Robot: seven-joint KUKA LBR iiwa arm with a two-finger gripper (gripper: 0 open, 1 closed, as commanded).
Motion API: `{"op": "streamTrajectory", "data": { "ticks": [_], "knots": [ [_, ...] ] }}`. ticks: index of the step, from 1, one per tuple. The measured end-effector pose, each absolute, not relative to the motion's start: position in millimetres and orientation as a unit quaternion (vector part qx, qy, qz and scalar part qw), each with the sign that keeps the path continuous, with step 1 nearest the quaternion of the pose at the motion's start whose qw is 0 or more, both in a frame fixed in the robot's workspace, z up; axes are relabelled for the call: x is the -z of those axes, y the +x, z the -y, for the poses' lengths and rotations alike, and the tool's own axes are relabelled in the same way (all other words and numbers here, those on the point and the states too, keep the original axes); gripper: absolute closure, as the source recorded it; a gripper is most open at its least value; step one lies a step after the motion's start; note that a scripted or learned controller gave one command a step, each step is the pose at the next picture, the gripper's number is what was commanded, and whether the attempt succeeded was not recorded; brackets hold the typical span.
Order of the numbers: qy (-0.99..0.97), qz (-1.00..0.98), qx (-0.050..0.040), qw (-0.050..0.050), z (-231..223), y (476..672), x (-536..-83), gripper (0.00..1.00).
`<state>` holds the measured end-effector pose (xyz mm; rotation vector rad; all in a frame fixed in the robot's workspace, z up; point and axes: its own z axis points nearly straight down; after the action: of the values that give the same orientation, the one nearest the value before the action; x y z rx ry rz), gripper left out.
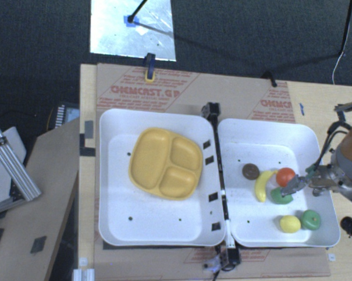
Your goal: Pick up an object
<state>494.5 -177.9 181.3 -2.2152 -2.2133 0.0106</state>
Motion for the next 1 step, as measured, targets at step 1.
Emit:
{"op": "streamTrajectory", "data": {
  "ticks": [1],
  "knots": [
    [-0.706,0.708,0.0001,0.0,177.2,497.9,-188.0,0.0]
  ]
}}
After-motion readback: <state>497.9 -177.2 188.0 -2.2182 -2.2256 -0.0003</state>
